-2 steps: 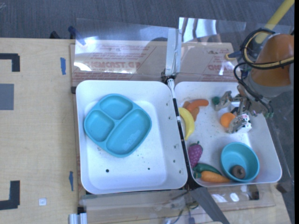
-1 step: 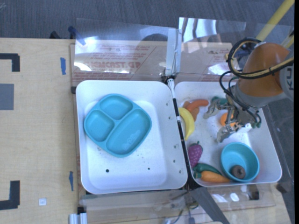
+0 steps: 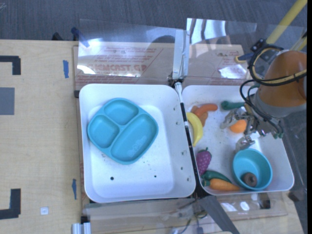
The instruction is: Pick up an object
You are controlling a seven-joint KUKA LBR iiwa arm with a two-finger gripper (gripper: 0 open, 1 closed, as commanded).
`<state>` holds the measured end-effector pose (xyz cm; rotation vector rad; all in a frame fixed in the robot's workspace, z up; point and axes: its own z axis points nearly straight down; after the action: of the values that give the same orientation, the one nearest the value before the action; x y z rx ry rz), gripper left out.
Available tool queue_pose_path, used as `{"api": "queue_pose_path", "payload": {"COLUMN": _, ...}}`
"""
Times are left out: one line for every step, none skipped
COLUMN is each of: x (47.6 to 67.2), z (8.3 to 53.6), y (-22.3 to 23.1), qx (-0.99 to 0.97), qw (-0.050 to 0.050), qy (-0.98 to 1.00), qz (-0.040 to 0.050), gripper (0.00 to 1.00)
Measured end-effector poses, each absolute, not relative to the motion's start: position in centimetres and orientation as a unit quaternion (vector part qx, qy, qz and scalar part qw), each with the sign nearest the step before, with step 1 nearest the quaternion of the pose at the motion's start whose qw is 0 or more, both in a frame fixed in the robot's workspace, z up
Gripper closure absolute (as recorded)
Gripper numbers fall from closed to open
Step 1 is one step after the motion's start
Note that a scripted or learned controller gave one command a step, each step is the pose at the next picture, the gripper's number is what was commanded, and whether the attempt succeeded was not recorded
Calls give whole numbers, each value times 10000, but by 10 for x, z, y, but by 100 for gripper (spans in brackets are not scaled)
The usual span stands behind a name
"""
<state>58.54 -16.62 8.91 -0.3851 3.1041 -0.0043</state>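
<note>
- One gripper (image 3: 242, 129) hangs low in the right bin (image 3: 287, 165), under the grey arm and its orange band (image 3: 287, 79); the metal fingers (image 3: 244, 141) stand on either side of an orange fruit (image 3: 238, 126).
- Grip state: the fingers appear to bracket the orange fruit, but whether they are pressed closed on it cannot be told at this sharpness.
- The orange fruit sits in the upper middle of the right bin, touching or just beside the finger hardware.
- Just below the gripper stands a blue bowl (image 3: 258, 165) with a small brown item (image 3: 250, 179) inside it.
- Above and to the left lie a green item (image 3: 233, 105) and an orange-red carrot-like piece (image 3: 204, 109).
- Against the bin's left wall rests a yellow banana (image 3: 196, 127); below it is a purple grape bunch (image 3: 204, 159).
- Along the bottom edge lies a carrot (image 3: 222, 183) with a green top.
- The left bin (image 3: 97, 179) holds a blue divided plate (image 3: 123, 129), well apart from the gripper.
- Clear plastic sheeting (image 3: 146, 48) stands behind both bins.
</note>
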Motion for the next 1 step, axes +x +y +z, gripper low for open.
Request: {"api": "queue_pose_path", "payload": {"x": 589, "z": 103, "y": -165, "qx": -1233, "qw": 127, "qy": 9923, "qz": -29, "gripper": 100}}
